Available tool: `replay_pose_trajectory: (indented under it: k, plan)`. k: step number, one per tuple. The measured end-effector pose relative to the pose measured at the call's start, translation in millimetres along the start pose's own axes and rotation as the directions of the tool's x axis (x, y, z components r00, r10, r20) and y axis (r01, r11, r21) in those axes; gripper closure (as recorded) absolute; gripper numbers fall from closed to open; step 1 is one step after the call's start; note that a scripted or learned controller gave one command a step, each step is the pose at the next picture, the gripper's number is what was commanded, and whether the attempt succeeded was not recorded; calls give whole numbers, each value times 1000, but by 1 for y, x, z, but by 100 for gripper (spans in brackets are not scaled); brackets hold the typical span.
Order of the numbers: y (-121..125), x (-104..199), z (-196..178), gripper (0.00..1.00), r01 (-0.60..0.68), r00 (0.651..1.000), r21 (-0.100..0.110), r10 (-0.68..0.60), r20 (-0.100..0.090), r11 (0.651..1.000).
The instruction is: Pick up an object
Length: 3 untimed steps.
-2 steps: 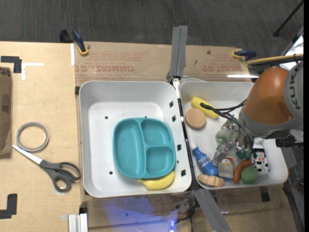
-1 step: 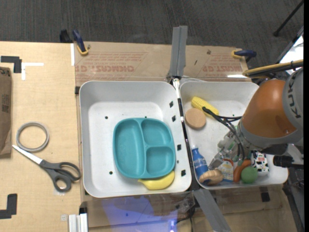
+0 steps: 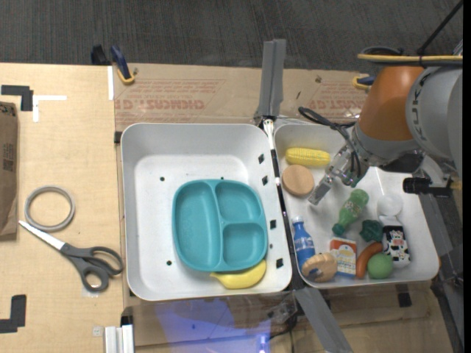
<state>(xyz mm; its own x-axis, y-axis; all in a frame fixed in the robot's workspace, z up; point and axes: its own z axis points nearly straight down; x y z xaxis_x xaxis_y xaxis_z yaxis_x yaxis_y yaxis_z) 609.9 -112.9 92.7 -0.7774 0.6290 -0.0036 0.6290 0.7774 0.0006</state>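
We hung our end effector (image 3: pixel 324 190), fingers spread and grasping nothing, over the right bin (image 3: pixel 412 274) beside the bread roll (image 3: pixel 298 180), probably lining up a pick.

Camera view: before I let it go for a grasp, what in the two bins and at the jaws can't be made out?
- Gripper: small and blurred above the right bin; whether the jaws are open or shut cannot be told.
- Banana: mostly hidden under the teal tray in the left bin.
- Small items in the right bin's near corner overlap; the carton labels are too small to read.
- Arm: cut off by the right edge.
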Motion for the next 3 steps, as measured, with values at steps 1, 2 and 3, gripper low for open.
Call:
replay_pose_trajectory:
  k: [1,2,3]
  plan:
    - [24,-18,4,0,-75,997,20,76,-23,997]
    - [-23,22,0,0,-323,946,2,323,-2,946]
    - [-55,84,0,0,-281,960,0,281,0,960]
